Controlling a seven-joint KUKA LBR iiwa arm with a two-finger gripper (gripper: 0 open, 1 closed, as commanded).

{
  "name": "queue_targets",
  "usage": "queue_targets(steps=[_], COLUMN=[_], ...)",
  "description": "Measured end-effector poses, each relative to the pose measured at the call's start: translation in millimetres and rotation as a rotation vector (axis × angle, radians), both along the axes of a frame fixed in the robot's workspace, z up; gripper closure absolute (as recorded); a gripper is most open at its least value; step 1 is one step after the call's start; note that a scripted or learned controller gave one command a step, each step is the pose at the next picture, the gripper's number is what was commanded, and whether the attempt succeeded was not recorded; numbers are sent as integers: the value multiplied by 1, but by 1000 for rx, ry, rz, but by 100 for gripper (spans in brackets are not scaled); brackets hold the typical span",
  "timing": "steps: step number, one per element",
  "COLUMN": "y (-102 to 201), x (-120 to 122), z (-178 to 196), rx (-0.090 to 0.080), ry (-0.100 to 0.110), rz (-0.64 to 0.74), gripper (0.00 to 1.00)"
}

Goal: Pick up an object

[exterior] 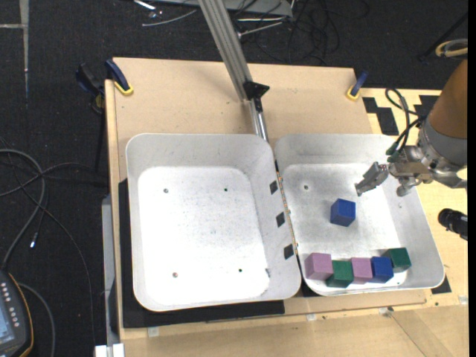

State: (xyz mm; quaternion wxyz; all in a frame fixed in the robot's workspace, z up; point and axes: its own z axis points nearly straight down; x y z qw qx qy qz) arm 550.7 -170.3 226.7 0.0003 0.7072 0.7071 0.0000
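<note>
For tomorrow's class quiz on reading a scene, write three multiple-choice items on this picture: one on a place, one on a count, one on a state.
1. Where does the lone blue cube lie?
A. In the left bin
B. In the right bin
C. On the bench outside the bins

2. How many cubes lie in the row along the right bin's near wall?
A. Three
B. Five
C. Seven

3. How does the lone blue cube stand to the claw?
A. Gripped in the claw
B. Lying apart from the claw, on the bin floor
C. Stacked on another cube

Key: 1 B, it sits mid-floor in the right bin. 2 B, two purple, two green and one blue cube line that wall. 3 B, the claw is up and to the right of the cube, with bare floor between them.
</note>
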Motion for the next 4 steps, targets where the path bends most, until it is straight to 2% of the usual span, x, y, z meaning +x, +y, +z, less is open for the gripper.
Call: queue_targets(steps=[1,2,3,4], y=[3,2,102,167], x=[24,24,19,36], z=[-132,-121,-27,-32], rx=[4,0,4,3], ry=[-2,-3,-7,-1], rz=[1,1,11,10], gripper=[0,100,100,100])
